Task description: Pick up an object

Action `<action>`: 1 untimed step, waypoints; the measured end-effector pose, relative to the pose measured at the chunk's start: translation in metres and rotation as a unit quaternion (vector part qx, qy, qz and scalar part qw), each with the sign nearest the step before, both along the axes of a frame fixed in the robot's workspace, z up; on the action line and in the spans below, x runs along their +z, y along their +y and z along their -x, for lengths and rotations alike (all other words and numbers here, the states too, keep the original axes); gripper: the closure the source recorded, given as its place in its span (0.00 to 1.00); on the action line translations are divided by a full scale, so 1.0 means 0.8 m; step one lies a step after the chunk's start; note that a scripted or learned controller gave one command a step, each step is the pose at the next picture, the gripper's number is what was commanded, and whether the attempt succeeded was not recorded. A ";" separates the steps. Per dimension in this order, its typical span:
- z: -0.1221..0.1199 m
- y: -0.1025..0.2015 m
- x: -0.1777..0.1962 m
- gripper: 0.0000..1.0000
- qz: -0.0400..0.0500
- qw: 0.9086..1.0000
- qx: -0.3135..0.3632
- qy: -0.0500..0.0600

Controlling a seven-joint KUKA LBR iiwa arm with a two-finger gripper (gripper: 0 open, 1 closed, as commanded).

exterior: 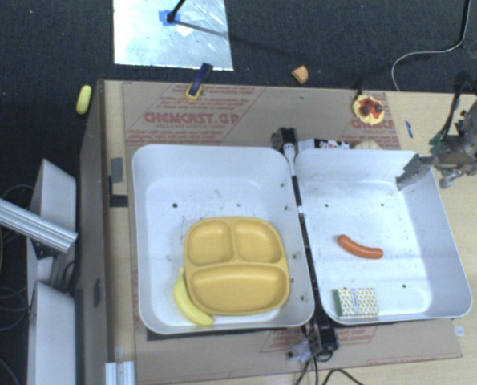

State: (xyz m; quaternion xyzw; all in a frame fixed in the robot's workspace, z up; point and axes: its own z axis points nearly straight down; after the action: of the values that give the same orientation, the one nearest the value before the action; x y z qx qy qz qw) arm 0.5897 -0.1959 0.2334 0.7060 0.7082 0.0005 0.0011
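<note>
Brown cardboard sheeting (246,115) printed with faded red lettering covers the bench under two shallow white plastic bins, and dark speckled carpet (46,38) lies around it. On the carpet past the bench's far edge sits a shiny silver foil square (146,22) with a bit of blue tape; a small yellow cylinder (83,99) lies off the far left corner.

The left white bin (158,183) holds a smooth, glossy yellow plastic divided tray (236,265) with three compartments, set toward the near edge. A yellow toy banana (187,301) lies just beside the tray's near left corner, partly tucked under it.

The right white bin (446,255) holds a slim orange-red toy sausage (360,247) lying near the middle of the floor, slightly tilted. A small flat packet with a green speckled pattern (357,301) rests at the near edge, toward the bin's left corner, well apart from the sausage.

On the cardboard beyond the right bin's far edge sits a small round yellow toy with red dots (369,109).

The grey metal gripper (418,171) hangs over the right bin's far right corner, well apart from sausage and packet. Whether its claw is wide or narrow I cannot tell; nothing shows in it.
</note>
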 end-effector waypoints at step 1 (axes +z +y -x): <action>0.014 0.104 -0.122 0.00 -0.001 1.000 0.000 0.001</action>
State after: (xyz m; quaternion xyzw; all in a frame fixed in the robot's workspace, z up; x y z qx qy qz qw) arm 0.5785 -0.1128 0.1354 0.7060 0.7082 0.0002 -0.0004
